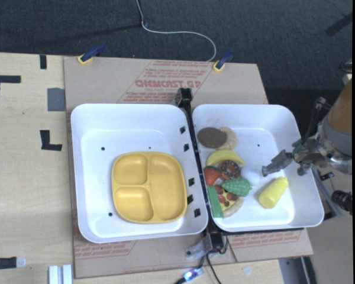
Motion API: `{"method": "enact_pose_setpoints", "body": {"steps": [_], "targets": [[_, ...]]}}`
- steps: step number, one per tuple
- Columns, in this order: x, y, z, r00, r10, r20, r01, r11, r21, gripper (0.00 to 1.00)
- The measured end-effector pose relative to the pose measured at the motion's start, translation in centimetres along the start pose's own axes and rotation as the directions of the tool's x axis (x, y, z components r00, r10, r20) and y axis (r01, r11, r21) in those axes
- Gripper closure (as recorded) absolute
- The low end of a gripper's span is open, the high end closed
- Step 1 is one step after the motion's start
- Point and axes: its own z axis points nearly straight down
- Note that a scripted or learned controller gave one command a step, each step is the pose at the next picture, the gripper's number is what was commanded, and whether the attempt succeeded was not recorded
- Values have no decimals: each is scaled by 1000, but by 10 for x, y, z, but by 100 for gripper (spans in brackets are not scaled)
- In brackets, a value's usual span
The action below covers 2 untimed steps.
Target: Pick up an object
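Note:
The right bin [284, 118] holds a pile of toy food along its left side: a brown round piece [211, 137], a yellow banana [225, 157], a dark donut [229, 169], a red tomato [212, 176], a green leafy piece [236, 187] and a pizza slice [228, 202]. A yellow bottle-shaped toy [273, 192] lies apart from them, toward the front right. My gripper [283, 169] hangs over the right side of this bin, just above and behind the yellow toy. It is open, and nothing sits between its fingers.
The left bin [89, 123] holds a yellow sectioned plate [149, 187]. A black divider clip [184, 96] sits where the two bins meet. Both bins rest on cardboard [165, 81]. A white cable [171, 31] lies behind them.

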Motion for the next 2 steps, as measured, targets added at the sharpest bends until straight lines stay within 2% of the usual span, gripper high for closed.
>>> {"method": "enact_pose_setpoints", "body": {"steps": [1,2], "targets": [[-2,-4,44,1000,1,-1,-1,1000,4,0],[-1,-6,107,1000,1,3,-1,1000,0,0]]}}
